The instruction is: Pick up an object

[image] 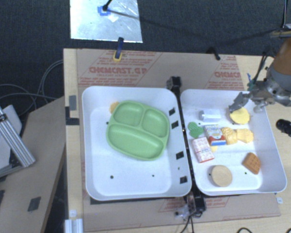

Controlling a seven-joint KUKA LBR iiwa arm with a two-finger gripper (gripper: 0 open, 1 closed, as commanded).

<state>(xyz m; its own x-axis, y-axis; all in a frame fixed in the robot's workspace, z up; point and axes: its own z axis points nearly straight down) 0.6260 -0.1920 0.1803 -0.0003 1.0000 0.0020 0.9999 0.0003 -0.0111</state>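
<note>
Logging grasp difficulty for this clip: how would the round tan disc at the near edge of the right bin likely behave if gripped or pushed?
The round tan disc lies flat, so it probably slides rather than rolls when pushed. Its low profile may leave the fingers little edge to catch. It looks like a small toy food piece, likely light and rigid, though the material cannot be confirmed. The gripper is over by the yellow piece.

I see smooth glossy white plastic bins (pixel 136 191), a matt green plastic tray (pixel 138 129), printed brown cardboard (pixel 136 69) on the desk, and a dull metal sheet (pixel 105 13).
</note>
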